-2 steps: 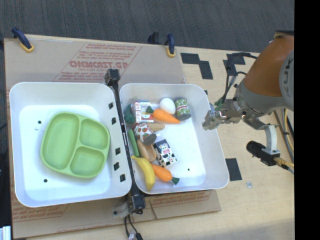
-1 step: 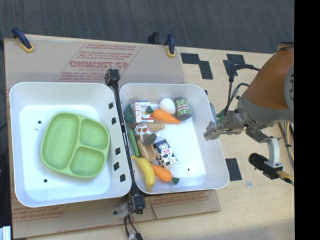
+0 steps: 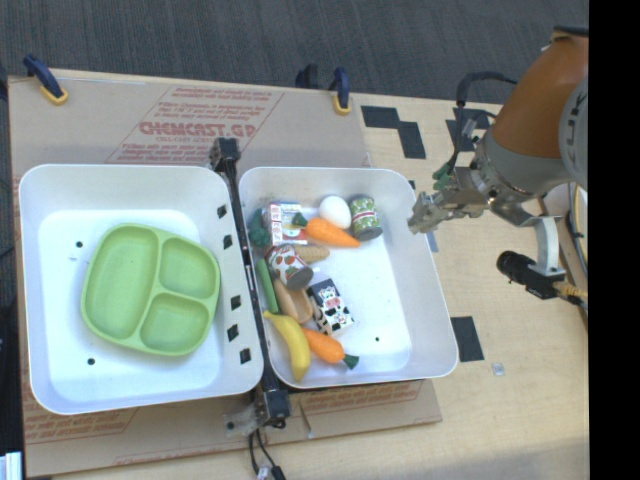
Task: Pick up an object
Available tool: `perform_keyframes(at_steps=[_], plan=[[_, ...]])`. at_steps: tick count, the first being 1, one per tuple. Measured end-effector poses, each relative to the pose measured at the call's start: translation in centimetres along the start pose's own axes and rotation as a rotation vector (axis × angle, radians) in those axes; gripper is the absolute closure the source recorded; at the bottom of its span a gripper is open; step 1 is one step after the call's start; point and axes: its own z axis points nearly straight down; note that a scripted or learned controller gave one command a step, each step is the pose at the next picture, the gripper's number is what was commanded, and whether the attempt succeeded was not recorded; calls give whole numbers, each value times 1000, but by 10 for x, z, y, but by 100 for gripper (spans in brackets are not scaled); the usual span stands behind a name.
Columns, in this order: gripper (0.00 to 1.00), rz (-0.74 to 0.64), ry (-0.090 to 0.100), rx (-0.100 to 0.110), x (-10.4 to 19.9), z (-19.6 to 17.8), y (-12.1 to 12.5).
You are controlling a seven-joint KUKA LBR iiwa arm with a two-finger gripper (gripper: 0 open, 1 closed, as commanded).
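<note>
My claw [image 3: 424, 214] hung just outside the right bin's [image 3: 428, 298] rim; whether it was clenched, I couldn't tell. Best target: the egg [image 3: 334, 210], approached from directly above.

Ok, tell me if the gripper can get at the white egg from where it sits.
Probably yes. The gripper sits just outside the right bin's right rim. The white egg lies on top near the far wall, between a small carton and a green can; nothing covers it.

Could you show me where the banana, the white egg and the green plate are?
banana [image 3: 291, 340]: camera view, middle of its yellow body.
white egg [image 3: 334, 210]: camera view, its centre.
green plate [image 3: 150, 288]: camera view, the ridge between compartments.
</note>
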Motion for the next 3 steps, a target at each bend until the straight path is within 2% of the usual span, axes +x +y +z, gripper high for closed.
perform_keyframes(at_steps=[1, 2, 3], plan=[[100, -1, -1, 2, 0, 35, -82], [100, -1, -3, -4, 0, -4, -80], [100, -1, 0, 3, 1, 33, -82]])
